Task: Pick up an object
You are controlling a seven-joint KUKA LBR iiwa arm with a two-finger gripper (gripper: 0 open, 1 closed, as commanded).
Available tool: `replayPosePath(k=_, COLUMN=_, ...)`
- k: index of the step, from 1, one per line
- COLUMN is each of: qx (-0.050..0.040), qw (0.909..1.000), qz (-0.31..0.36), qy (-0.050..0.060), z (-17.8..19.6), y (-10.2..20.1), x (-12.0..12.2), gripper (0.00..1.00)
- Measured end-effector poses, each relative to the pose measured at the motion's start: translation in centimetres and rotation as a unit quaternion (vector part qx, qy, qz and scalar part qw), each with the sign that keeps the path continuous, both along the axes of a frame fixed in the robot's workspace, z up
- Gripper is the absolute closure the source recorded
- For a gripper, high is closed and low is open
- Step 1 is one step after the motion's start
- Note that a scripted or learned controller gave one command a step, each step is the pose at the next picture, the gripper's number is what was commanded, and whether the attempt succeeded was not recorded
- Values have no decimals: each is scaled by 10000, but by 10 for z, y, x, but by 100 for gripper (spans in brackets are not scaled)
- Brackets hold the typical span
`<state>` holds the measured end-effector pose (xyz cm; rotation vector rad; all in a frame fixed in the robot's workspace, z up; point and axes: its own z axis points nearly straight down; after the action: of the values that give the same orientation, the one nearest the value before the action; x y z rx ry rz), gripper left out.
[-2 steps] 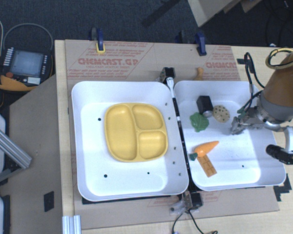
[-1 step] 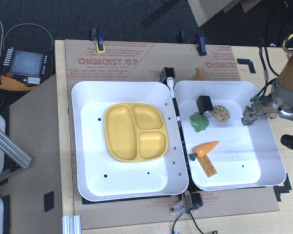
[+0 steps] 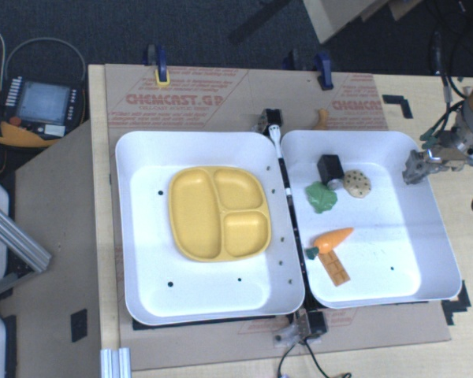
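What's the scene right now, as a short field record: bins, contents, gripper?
left bin: holds a yellow divided plate
right bin: holds a black block, a green toy, a cookie, a carrot and a tan stick
carrot and stick: touching, near the bin's left side
gripper: at the right bin's right rim, apart from every item, holding nothing
pick: not yet done

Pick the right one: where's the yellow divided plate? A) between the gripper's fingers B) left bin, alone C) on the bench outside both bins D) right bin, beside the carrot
B: the yellow divided plate lies flat in the left bin, while the carrot and the other small items sit in the right bin, and the gripper hangs at that bin's right rim.
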<state>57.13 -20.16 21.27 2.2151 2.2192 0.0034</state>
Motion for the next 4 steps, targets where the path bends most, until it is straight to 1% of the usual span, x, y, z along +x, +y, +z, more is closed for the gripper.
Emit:
replayPosePath(k=1, qx=-4, qw=10000, qz=0, qy=-11, z=50, y=0, x=2, gripper=100)
replayPosePath(k=2, qx=8, qw=10000, qz=14, qy=11, z=52, y=45, x=14, gripper=100)
replayPosePath(k=3, qx=25, qw=10000, qz=26, qy=34, z=49, y=108, x=19, gripper=100)
replayPosePath(k=4, qx=24, qw=10000, qz=18, qy=45, z=32, y=165, x=27, gripper=100)
